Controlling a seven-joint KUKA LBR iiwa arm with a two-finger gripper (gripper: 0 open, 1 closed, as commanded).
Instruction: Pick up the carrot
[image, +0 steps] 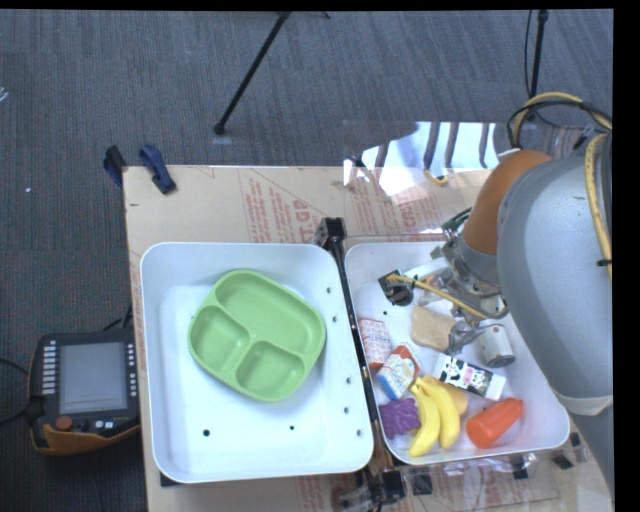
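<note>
Left bin (165, 300) holds a green three-compartment plate (258, 334), lying flat near its middle. A handheld controller with a screen (88, 388) sits on the floor off the bench's left side. Right bin (556, 420) is crowded: a small printed packet (375, 340) by the left wall, a red-and-white packet (397, 375) below it, purple grapes (400, 414), two bananas (436, 412), a tan bread slice (433, 327), a black-and-white carton (472, 378) and a grey cup (496, 345). The grey arm (555, 280) enters from the right, orange band above the wrist, reaching down and leftward over the right bin. Gripper (470, 322) sits low just above the bread and cup; cannot tell whether it is apart or together. The orange carrot (494, 422) lies in the bin's near right corner, just right of the bananas, below the carton, apart from the gripper and nearer the camera.
</note>
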